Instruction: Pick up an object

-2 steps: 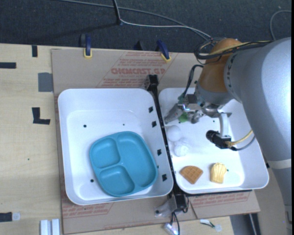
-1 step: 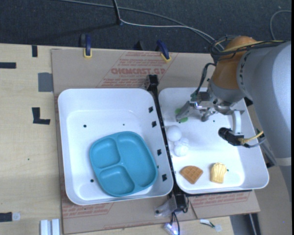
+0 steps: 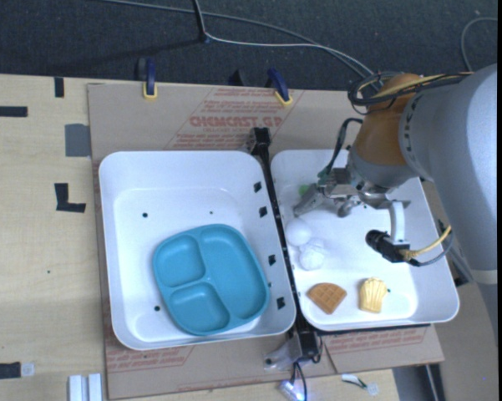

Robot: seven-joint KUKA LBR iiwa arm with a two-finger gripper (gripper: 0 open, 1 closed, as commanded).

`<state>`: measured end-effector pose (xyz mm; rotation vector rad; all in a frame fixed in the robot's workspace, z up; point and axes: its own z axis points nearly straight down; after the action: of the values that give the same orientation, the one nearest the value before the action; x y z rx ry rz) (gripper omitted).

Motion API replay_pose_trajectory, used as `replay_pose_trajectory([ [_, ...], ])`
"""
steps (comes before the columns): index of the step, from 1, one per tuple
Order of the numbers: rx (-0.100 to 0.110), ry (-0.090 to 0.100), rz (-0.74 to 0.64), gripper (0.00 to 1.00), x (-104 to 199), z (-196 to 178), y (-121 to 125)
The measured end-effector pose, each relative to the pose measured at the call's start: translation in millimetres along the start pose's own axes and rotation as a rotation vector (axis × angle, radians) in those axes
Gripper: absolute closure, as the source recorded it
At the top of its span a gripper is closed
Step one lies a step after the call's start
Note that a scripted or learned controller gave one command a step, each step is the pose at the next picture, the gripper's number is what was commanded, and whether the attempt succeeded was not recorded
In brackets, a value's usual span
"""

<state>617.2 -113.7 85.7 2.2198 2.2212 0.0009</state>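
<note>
My gripper (image 3: 321, 210) reaches down into the upper left part of the right bin (image 3: 434, 307), and its fingers look spread open with nothing between them. Just below it, against the bin's left wall, lie two small white lumps (image 3: 306, 246). A brown waffle-like piece (image 3: 327, 297) and a pale yellow ridged piece (image 3: 372, 295) rest near the bin's front wall. A bit of green (image 3: 306, 192) shows beside the gripper's left side. The grey arm with its orange band (image 3: 384, 136) hides the bin's back right corner.
The left bin (image 3: 117, 224) holds a blue divided plate (image 3: 209, 278). A black divider with clips (image 3: 271, 215) runs between the bins. A black part with a yellow cord (image 3: 387, 245) hangs at the arm's side over the right bin. Cardboard lies under both bins.
</note>
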Motion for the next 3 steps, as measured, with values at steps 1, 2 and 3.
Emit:
replay_pose_trajectory([
  [1,-0.004,0.0,0.0,0.0,3,-73,-9],
  [2,0.005,0.001,-0.001,0.0,10,5,36],
  [3,0.0,0.0,0.001,0.0,-7,0,23],
])
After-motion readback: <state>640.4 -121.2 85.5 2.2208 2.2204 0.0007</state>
